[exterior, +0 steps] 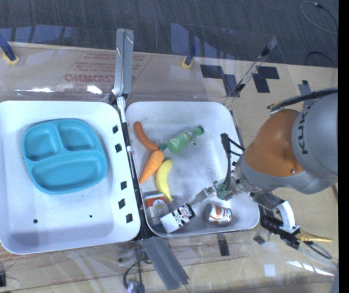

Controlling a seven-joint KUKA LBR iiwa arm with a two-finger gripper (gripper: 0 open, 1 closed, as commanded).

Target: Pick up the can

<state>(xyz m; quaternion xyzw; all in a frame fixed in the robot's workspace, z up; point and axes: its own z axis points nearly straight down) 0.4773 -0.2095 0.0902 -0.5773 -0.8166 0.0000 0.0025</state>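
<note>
Reaching for the can (218, 213) near the front right corner of the right bin (180, 110), I should drop straight over it and straddle its rounded sides. Whether my claw (224, 191), poised just above it, is clenched I cannot tell. A small carton (178, 217) crowds its left; banana (164, 178) and carrot (151, 165) lie farther off.

Even, fairly bright overhead light falls on the two shallow white plastic bins (58, 237), whose floors look nearly washed out. Shadows are soft and short. Pale glare streaks cross the clear sheet over the tan wooden bench (162, 66). Focus is slightly soft throughout, with mild graininess.
</note>
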